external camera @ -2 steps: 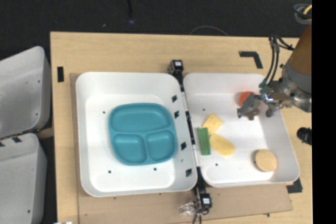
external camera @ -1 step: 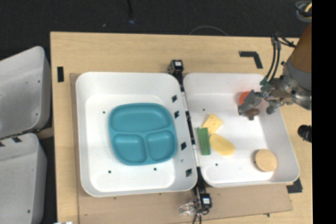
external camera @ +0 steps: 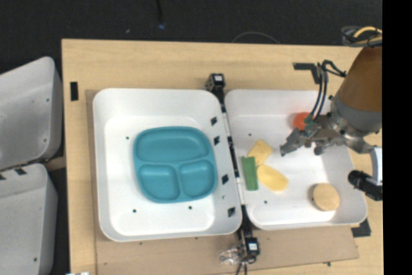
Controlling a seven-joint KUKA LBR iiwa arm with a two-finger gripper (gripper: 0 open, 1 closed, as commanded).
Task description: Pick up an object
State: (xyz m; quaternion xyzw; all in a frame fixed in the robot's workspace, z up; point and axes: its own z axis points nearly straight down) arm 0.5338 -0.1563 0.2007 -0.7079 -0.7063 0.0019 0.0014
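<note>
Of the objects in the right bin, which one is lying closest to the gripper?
The small red-orange object, just above the gripper. The yellow pieces, green block and tan round piece lie farther off.

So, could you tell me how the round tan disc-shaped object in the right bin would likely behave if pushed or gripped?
The round tan disc-shaped object lies flat, so it would probably slide rather than roll. Its low profile may leave the gripper little to pinch. It looks small and probably light.
</note>
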